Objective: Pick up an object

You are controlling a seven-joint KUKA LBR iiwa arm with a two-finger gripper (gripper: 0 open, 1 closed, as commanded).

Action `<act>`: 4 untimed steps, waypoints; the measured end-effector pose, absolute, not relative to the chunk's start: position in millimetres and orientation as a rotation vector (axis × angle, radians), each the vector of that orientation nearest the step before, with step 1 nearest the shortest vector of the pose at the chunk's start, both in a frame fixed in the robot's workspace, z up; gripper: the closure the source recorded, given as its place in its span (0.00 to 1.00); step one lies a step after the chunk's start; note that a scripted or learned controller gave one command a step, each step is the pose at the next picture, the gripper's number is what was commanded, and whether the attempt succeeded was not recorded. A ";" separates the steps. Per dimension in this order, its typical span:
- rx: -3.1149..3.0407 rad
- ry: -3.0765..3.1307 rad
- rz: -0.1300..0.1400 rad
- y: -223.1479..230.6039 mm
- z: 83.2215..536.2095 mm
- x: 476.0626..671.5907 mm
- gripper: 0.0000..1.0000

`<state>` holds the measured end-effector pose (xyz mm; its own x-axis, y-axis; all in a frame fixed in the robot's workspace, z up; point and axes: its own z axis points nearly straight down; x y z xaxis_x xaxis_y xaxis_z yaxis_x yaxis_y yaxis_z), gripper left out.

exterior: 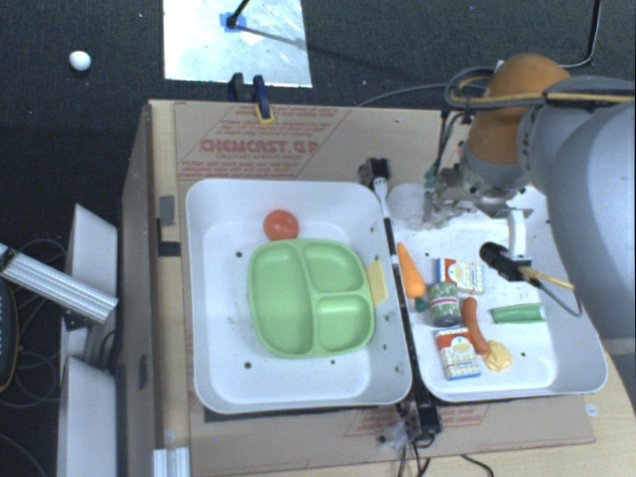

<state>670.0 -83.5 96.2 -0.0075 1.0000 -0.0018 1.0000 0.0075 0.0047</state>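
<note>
Over the right bin's (571,361) far end, near the rim: gripper (444,210), pointing down, grip state impossible to tell. Below it, apart: carrot (410,271), can (444,304), small cartons, sausage (476,326). Across in the left bin (214,266): green plate (308,296), tomato (281,225) behind.

The grey KUKA arm (586,157) reaches in from the right side of the camera view, its thick rounded link filling the upper right. An orange band (512,107) wraps it just above the wrist. Below that, the metal two-finger gripper (447,207) points downward and leftward; its fingertips are too blurred to read.
</note>
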 end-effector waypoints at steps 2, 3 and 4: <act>2.217 2.223 0.001 -87.0 84.9 668.9 0.00; 2.211 2.225 0.004 -86.9 96.2 670.0 1.00; 2.211 2.226 0.003 -87.0 96.1 669.9 0.00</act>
<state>669.9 -87.0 96.1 -0.0068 1.0000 -0.0021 1.0000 0.0068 0.0047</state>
